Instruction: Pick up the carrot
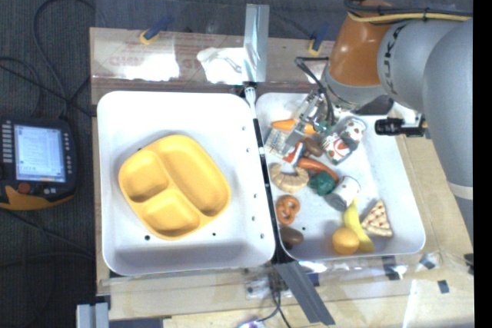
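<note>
Where claw point(314, 113) hovers, carrot point(284, 124) beside

Arm point(430, 50) cut off at the right edge. Tool point(314, 115) fingers too small to resolve. Carrot point(283, 124) partly hidden beneath tool; neighbouring items overlap indistinctly.

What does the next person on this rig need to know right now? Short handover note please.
Gripper: low over the back of the right bin, among the toy food; finger state unreadable.
Carrot: lying in that bin near its back left corner, just left of the gripper; not visibly between the fingers.
Yellow tray: in the left bin.
Done: approach only.
Left: grasp and lift the carrot.
</note>
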Action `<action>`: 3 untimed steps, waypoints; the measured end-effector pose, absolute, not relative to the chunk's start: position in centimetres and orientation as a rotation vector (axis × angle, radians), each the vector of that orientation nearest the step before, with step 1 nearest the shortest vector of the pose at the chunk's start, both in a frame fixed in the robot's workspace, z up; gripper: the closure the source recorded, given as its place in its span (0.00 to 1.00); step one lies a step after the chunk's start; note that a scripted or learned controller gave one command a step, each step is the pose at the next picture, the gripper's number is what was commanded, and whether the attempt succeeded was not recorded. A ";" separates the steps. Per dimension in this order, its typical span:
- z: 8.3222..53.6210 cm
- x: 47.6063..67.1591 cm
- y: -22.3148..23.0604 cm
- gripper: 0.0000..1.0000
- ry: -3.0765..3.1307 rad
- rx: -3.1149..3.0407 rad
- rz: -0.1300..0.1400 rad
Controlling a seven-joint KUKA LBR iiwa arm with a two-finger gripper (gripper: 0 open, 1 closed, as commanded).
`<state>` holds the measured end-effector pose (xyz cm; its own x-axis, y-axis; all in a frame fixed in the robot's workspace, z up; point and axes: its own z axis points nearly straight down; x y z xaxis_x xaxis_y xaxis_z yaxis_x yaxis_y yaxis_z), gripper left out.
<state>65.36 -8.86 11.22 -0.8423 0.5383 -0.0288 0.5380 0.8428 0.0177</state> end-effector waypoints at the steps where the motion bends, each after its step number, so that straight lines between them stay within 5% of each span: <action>1: 10.4 66.1 -9.6 0.00 3.069 0.621 0.000; 2: 9.1 60.5 -9.5 0.00 2.944 1.063 0.006; 3: 9.1 64.6 -9.8 0.00 2.719 1.633 -0.007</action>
